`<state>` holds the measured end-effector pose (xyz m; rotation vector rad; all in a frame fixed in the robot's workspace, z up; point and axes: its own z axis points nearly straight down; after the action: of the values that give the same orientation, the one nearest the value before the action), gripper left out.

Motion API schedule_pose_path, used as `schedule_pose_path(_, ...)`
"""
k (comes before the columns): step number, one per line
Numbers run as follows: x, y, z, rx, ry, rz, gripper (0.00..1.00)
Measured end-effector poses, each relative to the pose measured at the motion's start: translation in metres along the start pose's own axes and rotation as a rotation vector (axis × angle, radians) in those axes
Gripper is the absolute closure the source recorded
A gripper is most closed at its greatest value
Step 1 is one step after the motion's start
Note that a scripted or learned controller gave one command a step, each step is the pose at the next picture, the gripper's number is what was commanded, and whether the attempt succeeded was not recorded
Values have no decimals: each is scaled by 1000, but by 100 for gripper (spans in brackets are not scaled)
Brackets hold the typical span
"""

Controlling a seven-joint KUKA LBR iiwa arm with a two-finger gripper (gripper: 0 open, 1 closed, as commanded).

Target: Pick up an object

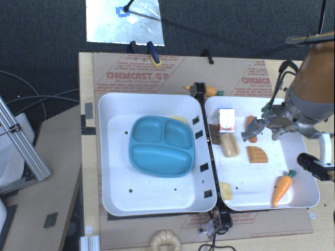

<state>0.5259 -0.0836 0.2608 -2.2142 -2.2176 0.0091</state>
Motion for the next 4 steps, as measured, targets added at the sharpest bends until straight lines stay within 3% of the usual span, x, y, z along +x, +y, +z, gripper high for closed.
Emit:
schedule_pose_path(1, 0, 2, -6, -12, -1, -2, 0)
schedule_pose_path(4, -4, 5, 164, -5, 0, 1, 0)
